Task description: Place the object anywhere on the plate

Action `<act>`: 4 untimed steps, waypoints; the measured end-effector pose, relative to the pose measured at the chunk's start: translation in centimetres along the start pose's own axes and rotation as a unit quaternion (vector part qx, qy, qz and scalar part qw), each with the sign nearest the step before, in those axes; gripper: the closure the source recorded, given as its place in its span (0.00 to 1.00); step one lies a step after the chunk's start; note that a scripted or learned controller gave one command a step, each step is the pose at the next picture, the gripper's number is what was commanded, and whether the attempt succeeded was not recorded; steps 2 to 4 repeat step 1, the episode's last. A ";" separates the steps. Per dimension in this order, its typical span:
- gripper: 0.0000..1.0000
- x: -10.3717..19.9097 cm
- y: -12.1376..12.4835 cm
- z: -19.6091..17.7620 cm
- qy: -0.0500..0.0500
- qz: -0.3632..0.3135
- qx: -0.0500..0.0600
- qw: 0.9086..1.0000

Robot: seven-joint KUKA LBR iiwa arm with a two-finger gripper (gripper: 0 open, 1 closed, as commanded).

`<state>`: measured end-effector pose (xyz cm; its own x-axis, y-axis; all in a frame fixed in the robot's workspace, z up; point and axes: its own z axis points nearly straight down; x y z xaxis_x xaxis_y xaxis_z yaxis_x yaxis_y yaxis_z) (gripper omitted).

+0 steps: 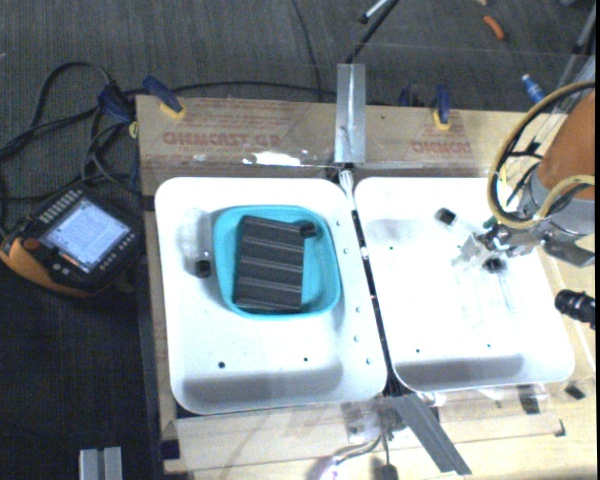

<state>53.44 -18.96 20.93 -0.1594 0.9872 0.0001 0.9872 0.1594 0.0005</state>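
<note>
While the arm (570,158) reaches in from the right, we see its gripper (490,251) low over the right bin (460,353); we cannot tell how wide it stands or whether it grips anything. A small dark piece (444,216) lies in that bin, just left of and beyond the gripper. In the left bin (250,368) we find the blue plate (325,278), and the dark ridged object (270,263) already rests on it. A small black item (202,265) sits just left of the plate.
</note>
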 end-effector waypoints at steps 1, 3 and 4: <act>0.00 0.0 0.0 0.0 0.000 0.000 0.000 1.000; 0.00 0.0 0.0 0.0 0.000 0.000 0.000 1.000; 0.00 0.0 0.0 0.0 0.000 0.000 0.000 1.000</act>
